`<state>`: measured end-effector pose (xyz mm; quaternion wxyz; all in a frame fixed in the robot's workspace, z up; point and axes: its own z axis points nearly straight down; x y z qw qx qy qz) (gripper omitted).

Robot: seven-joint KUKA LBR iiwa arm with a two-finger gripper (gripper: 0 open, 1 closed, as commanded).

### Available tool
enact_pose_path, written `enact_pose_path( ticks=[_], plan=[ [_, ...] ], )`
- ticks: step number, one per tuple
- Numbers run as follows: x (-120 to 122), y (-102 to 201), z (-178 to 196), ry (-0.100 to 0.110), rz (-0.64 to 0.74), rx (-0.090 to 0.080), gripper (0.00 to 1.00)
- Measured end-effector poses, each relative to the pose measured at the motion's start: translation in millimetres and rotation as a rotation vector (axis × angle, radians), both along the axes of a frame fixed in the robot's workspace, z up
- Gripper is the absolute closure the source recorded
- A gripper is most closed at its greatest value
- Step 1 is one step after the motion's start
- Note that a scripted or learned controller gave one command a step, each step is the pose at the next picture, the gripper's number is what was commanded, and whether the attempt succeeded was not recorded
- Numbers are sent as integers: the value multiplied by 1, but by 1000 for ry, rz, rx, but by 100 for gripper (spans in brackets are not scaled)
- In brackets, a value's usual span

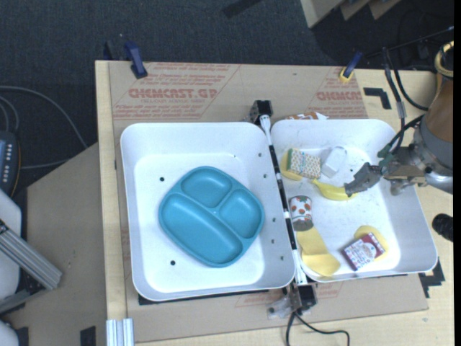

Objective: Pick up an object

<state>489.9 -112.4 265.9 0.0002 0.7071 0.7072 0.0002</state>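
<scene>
Worktop (180, 85): two shallow white bins. Left bin (144, 143) carries blue compartment tray (209, 216).

Right bin (410, 222) carries clutter. Grey arm (425, 168) reaches in from 3 o'clock.

Jaws (358, 184) low over bin centre; spread or pressed together: cannot tell.

Nearest target: yellow curved banana-like piece (331, 190), touching or just beside tip at 9 o'clock, long axis roughly 10-to-4.

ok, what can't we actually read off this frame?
- Tool: dark and small in the camera view; finger state unreadable, and whether it touches the banana beside it.
- Arm: cut off by the right edge.
- Red-labelled packet: print too small to read.
- Small round item by the divider: too small to identify.
</scene>
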Motion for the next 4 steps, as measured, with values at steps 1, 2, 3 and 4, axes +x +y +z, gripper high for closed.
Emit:
enact_pose_path(
  ticks=[1, 2, 3, 4],
  plan=[
    [-2, -40, -105, 1, -1, 0, 0],
    [-8, -52, -182, 1, -1, 0, 0],
    [79, -4, -181, -1, 1, 0, 0],
    [136, 8, -182, 10, -1, 0, 0]
  ],
)
